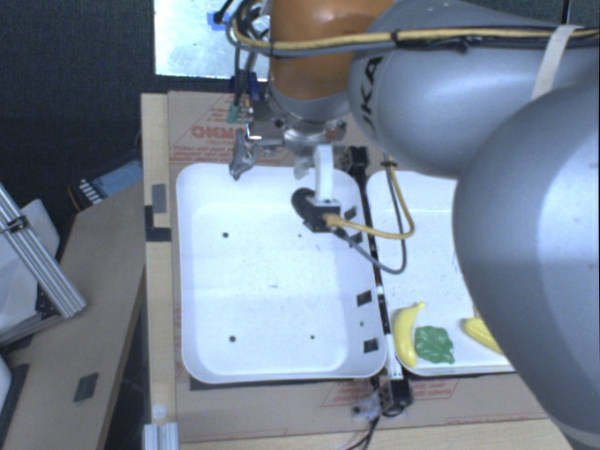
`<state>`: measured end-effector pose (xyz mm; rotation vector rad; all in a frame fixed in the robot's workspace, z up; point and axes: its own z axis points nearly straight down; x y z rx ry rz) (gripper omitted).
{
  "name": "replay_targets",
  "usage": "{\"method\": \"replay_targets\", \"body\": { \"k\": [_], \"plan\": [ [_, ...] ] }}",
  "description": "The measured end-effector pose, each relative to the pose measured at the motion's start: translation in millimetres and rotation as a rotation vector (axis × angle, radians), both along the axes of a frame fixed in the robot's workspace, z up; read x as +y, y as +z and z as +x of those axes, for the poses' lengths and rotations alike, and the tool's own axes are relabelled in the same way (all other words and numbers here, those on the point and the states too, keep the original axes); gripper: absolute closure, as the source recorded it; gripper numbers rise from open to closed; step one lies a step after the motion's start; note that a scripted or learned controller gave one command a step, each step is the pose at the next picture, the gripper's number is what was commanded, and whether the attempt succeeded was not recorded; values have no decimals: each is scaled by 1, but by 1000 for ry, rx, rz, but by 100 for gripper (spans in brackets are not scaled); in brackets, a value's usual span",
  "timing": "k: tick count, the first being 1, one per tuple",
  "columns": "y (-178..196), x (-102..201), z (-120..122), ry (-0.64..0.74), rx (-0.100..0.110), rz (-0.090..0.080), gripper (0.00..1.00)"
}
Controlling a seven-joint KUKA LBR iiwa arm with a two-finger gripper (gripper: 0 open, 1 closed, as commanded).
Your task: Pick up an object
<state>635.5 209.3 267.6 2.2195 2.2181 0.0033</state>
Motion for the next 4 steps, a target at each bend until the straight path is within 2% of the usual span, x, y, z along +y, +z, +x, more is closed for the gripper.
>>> {"method": "replay_targets", "body": {
  "k": [1, 2, 3, 4],
  "plan": [
    [92, 28, -54, 9, -3, 6, 0],
    [250, 25, -109, 8, -14, 11, 0],
    [269, 25, -151, 7, 1, 4, 0],
    [89, 25, -151, 1, 18, -6, 0]
  ]
}}
